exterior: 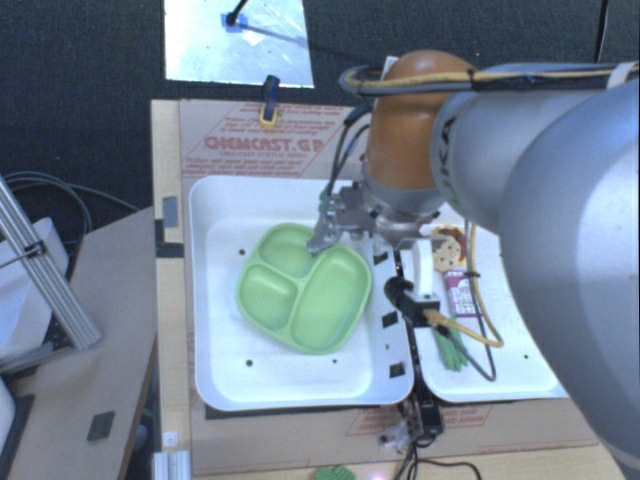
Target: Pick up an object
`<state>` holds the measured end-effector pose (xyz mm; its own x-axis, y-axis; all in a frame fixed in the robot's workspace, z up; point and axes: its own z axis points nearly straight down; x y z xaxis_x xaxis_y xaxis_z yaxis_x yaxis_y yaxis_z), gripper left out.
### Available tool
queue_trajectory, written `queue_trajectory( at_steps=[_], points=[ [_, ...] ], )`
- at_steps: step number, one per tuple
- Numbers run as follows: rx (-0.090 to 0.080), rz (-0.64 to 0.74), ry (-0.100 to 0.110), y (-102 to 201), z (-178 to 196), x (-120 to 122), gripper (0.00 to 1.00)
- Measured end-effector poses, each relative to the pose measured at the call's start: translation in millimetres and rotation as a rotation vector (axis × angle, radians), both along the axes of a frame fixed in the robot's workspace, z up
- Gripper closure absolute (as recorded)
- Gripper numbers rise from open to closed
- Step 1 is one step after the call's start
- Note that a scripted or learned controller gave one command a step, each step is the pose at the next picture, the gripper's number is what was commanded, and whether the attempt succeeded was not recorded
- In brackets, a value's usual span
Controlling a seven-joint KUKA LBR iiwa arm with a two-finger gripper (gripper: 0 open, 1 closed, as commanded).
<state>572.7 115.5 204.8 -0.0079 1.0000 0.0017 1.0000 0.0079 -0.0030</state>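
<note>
Claw (325, 236) is seen at the upper rim of the green divided plate (305, 300), frame centre, in the left bin (215, 268); finger state cannot be told.

Beyond the pincer (326, 230), toward the top edge, a brown board (262, 140) printed CHEMCAST carries a yellow clamp (268, 103). Further up lies a shiny metal sheet (238, 28). Well off toward the view's left are slanted metal bars (45, 268) and dark cables (60, 183).
</note>
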Motion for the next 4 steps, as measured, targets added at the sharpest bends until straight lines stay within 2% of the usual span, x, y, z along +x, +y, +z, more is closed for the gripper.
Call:
queue_trajectory(
  at_steps=[1,2,3,4],
  points=[
    [-0.003,-0.013,0.006,-60.3,-22.2,-90.7,0.0],
    [-0.005,-0.015,-0.005,-131.2,-20.2,-85.8,0.0],
    [0.001,0.002,-0.004,-66.9,-20.8,-86.2,0.0],
    [-0.004,-0.012,-0.007,-138.7,-20.3,-60.7,0.0]
  ],
)
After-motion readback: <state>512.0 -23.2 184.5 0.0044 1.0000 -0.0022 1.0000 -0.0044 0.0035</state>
